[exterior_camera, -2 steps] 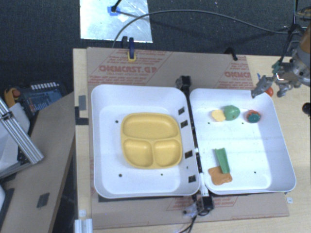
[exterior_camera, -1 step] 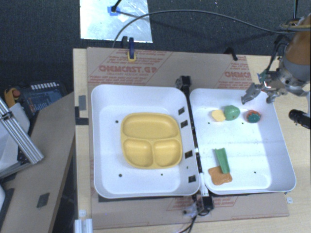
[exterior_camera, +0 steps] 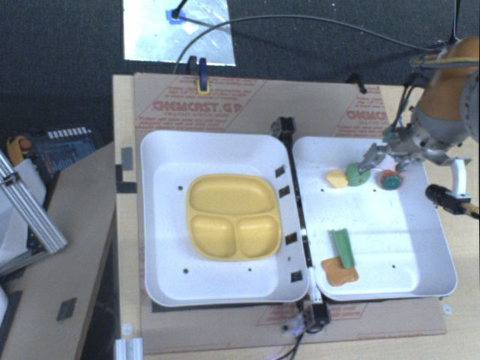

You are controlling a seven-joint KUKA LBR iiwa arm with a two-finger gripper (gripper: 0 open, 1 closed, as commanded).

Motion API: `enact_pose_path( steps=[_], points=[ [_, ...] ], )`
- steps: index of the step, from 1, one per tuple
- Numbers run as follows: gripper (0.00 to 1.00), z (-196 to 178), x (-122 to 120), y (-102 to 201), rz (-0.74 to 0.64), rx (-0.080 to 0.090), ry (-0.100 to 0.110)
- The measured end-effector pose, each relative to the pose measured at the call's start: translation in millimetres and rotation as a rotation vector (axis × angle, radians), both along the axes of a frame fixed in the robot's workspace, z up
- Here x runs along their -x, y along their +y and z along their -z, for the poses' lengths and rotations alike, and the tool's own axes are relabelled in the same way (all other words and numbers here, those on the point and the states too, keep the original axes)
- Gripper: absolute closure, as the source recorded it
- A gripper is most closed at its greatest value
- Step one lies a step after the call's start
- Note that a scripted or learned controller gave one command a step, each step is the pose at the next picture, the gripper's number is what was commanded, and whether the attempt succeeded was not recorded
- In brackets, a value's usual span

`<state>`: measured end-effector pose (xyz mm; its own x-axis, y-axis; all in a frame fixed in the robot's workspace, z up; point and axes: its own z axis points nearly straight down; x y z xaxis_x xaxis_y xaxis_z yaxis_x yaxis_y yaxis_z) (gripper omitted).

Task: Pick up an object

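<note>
My gripper hangs open over the far part of the right bin, with nothing between its fingers. Its left fingertip is right by a small green piece, which lies against a yellow piece. A round red and teal object lies just under the right fingertip. Nearer the front of this bin a green bar rests partly on an orange piece.
The left bin holds a yellow three-compartment plate. A black divider with clips runs between the bins. A black part of the arm juts over the right bin's right rim.
</note>
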<state>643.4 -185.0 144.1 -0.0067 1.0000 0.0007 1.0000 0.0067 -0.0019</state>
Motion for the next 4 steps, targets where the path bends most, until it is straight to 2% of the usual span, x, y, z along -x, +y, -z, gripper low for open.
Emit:
enact_pose_path(
  steps=[1,2,3,4],
  points=[
    [0.0,36.0,-7.5,-6.8,0.002,0.004,-0.02],
    [1.0,29.4,-4.4,-6.9,0.001,0.003,-0.01],
    [1.0,-31.1,2.5,-8.9,0.006,0.003,-0.009],
    [1.0,-76.5,-2.8,-5.9,0.002,0.003,-0.009]
  ],
)
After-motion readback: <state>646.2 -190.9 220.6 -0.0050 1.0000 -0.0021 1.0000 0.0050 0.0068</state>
